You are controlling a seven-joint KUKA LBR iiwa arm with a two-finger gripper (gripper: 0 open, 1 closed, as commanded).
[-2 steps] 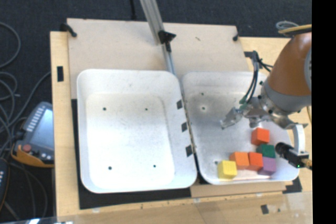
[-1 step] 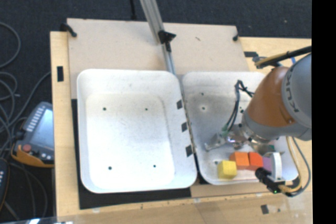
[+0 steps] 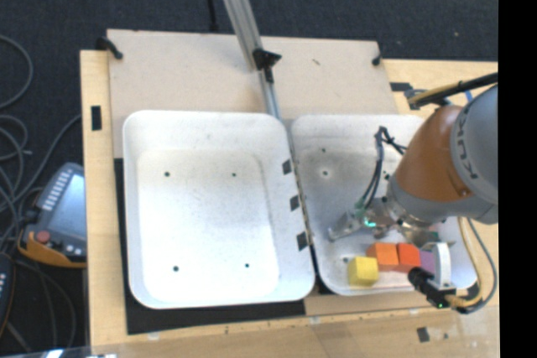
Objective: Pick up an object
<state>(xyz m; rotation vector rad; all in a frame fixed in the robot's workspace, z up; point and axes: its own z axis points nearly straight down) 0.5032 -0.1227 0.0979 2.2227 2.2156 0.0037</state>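
From above, the grey arm with its glossy orange band [image 3: 428, 157] leans over the right bin [image 3: 331, 147], a shallow white plastic tray speckled with dark scuffs. Its gripper [image 3: 357, 224] hangs low near the bin floor; whether it is clenched cannot be told. Just beside it lie a yellow cube [image 3: 363, 271], an orange block [image 3: 396, 255] and a purple piece [image 3: 428, 260], clustered at the near wall. The left bin [image 3: 205, 205] is equally scuffed

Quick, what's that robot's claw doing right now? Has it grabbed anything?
Gripper: cannot be told; it sits low in the right bin, near the yellow block.
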